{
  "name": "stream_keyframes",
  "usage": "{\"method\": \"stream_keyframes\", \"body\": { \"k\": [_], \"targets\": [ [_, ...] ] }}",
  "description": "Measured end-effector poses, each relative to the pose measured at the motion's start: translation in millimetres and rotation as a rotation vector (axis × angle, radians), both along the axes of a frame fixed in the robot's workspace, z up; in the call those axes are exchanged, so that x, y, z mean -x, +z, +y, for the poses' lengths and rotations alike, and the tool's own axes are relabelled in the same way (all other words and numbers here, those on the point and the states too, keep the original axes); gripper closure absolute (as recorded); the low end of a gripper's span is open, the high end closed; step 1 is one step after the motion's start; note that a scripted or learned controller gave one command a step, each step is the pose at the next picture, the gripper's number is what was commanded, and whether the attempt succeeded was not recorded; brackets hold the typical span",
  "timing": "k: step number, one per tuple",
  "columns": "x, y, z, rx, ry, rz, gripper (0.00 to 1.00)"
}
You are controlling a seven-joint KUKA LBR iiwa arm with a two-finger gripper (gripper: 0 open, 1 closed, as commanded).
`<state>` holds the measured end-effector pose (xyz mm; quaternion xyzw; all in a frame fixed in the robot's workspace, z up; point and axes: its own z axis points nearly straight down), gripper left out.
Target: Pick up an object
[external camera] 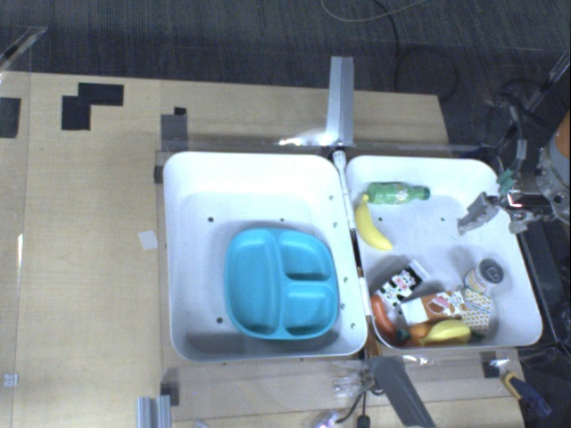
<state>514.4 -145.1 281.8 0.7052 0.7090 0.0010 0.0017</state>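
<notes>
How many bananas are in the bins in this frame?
2. One banana lies at the right bin's left side, just below the green bottle. The other banana sits in the clutter at that bin's near edge; more could be buried there.

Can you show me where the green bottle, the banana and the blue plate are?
green bottle [398, 193]: camera view, middle of its body, lying in the right bin.
banana [371, 227]: camera view, middle of its curve, beside the divider.
blue plate [281, 283]: camera view, ridge between its compartments.

Blue divided tray [281, 283]; green bottle [398, 193]; yellow banana [370, 226]; white bins [192, 185]; black-and-white patterned box [399, 285].
</notes>
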Motion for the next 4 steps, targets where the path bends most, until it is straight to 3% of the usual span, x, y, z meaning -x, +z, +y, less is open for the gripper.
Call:
{"method": "stream_keyframes", "body": {
  "k": [1, 2, 3, 4],
  "targets": [
    [-2.6, -111.4, 32.8, -0.002, -0.363, 0.002, 0.0],
    [-35.0, -151.4, 60.3, -0.002, -0.259, 0.001, 0.0],
    [-35.0, -151.3, 60.2, -0.002, -0.26, 0.001, 0.0],
    [-41.2, -192.1, 48.0, -0.002, -0.089, -0.006, 0.0]
  ]
}}
